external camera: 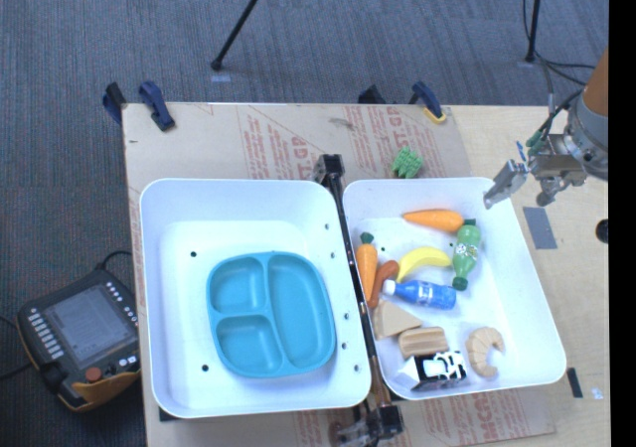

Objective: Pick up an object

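The right bin [517, 236] holds several toy foods: an orange carrot [433, 220], a smaller carrot [367, 266], a banana [425, 258], a green bottle [465, 251], a blue and white bottle [422, 293], a bread loaf [421, 340], a croissant [486, 350] and a black and white piece [437, 368]. My gripper [523, 189] hangs over the bin's upper right rim, above and to the right of the carrot. It is open, with nothing between its fingers.
The left bin [169, 236] holds a blue divided tray [270, 313]. A small green toy [406, 163] lies on the bench just beyond the right bin. Blue clamps [156, 103] grip the bench's far edge. A teach pendant [75, 336] sits at lower left.
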### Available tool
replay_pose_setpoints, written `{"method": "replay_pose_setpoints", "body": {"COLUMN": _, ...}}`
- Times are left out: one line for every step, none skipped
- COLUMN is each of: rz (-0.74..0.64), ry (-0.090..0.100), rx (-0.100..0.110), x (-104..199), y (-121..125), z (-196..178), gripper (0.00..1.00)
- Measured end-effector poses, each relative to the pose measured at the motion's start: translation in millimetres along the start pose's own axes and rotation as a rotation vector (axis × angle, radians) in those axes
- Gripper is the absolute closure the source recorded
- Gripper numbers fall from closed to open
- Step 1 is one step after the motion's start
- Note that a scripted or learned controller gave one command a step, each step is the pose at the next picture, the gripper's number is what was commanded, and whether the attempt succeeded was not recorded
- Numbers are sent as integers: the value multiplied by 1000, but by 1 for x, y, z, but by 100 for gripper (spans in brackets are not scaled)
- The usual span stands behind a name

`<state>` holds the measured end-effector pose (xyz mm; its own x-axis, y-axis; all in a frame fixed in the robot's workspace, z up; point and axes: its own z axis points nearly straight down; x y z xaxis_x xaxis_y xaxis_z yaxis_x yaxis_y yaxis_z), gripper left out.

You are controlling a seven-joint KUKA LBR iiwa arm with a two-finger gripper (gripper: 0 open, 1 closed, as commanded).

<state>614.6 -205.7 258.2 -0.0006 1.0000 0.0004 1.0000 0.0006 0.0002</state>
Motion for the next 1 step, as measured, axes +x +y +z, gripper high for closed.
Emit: {"method": "replay_pose_setpoints", "body": {"rz": -1, "ry": 0, "rx": 1, "x": 21, "y": 0, "z": 150, "gripper": 0}}
